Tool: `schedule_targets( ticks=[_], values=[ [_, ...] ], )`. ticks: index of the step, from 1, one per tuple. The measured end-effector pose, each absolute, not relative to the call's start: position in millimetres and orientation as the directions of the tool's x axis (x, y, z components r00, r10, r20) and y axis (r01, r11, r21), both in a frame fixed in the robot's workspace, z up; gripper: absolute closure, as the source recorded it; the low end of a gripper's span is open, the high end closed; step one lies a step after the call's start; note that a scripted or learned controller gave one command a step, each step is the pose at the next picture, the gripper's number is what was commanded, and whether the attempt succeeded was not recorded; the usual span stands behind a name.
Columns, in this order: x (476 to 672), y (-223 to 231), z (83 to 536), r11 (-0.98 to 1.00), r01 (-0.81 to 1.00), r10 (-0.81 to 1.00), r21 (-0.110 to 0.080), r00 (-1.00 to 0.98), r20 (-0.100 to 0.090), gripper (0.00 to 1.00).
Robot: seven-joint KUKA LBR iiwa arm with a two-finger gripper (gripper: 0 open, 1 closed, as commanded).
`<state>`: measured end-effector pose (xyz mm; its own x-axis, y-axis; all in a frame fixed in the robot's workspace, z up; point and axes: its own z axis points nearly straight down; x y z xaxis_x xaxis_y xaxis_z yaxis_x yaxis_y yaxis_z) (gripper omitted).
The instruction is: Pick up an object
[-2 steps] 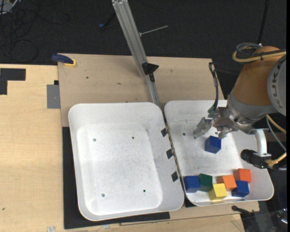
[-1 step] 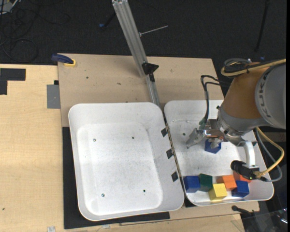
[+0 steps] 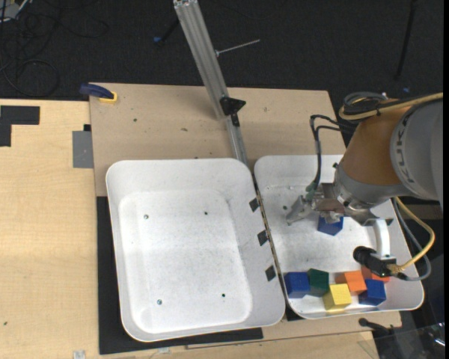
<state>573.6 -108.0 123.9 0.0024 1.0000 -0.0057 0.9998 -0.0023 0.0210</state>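
My gripper (image 3: 319,211) hangs over the upper middle of the right bin (image 3: 284,174), at the end of the grey arm with its orange band (image 3: 370,152). A small blue block (image 3: 330,226) shows right at the gripper's lower edge, touching it or just beneath it; the arm hides whether the block is gripped. Along the bin's near wall lie more blocks in a row: a blue one (image 3: 296,283), a green one (image 3: 318,280), a yellow one (image 3: 337,296), an orange one (image 3: 355,280) and another blue one (image 3: 373,292).
The left bin (image 3: 135,178) stands beside the right one, joined by black clips (image 3: 263,237). A slanted aluminium rail (image 3: 206,58) rises behind the bins. Cables and a black fitting (image 3: 368,259) hang from the arm over the right bin's right side.
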Motion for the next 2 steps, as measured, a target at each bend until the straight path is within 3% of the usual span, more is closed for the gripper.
schedule_targets(
  ticks=[1, 2],
  values=[
    [572.5, -110.7, 131.6, -0.012, 1.0, 1.0, 0.019, 0.012, -0.006, 1.0],
    [579.9, -104.6, 180.7, 0.001, 1.0, 1.0, 0.002, -0.001, 0.0, 1.0]
  ],
)
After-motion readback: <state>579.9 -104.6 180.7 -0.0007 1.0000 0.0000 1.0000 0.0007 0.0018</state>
